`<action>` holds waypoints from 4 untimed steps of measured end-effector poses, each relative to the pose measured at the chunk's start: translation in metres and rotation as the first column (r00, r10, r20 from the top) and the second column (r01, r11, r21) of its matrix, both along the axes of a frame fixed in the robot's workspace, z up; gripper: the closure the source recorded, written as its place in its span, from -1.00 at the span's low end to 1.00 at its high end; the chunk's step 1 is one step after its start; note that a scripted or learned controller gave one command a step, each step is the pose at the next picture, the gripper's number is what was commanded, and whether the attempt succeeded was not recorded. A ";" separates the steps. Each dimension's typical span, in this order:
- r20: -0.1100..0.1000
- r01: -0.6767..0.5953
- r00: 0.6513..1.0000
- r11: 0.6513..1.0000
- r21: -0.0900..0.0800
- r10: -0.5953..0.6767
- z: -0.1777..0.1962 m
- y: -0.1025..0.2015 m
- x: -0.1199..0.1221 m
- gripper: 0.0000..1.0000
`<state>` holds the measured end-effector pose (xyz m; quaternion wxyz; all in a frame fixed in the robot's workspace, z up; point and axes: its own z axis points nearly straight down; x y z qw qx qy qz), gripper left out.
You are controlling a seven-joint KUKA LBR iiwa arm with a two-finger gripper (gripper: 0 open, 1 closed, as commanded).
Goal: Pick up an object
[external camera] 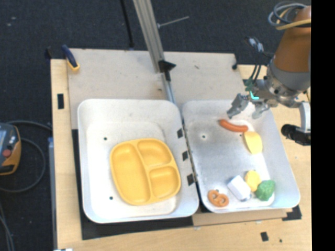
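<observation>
The right bin [209, 156] holds several small toys: an orange-red sausage [233, 125], a pale yellow piece [253, 142], a white block [238, 187], a small yellow piece [253, 179], a green broccoli [265, 190] and an orange pretzel [218, 198]. My gripper [247, 107] hangs over the bin's far right corner, just above and behind the sausage. Its fingers [235, 106] are spread apart, with nothing between them.
The left bin [94, 124] holds a yellow divided plate [145, 170]. A metal post [152, 35] rises behind the bins, with a black bracket at its foot. A blue and yellow tool [70, 58] lies at the bench's far left corner. Cables hang by the arm.
</observation>
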<state>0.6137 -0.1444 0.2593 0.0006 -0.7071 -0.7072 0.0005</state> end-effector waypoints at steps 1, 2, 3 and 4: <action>0.003 -0.001 1.000 1.000 -0.001 0.001 0.001 0.000 0.001 -1.00; -0.001 0.001 1.000 1.000 -0.001 -0.001 -0.060 -0.005 -0.003 -1.00; -0.001 0.002 1.000 1.000 -0.001 -0.002 -0.118 0.001 -0.009 -1.00; 0.001 0.003 1.000 1.000 -0.002 -0.003 -0.160 0.000 -0.009 -1.00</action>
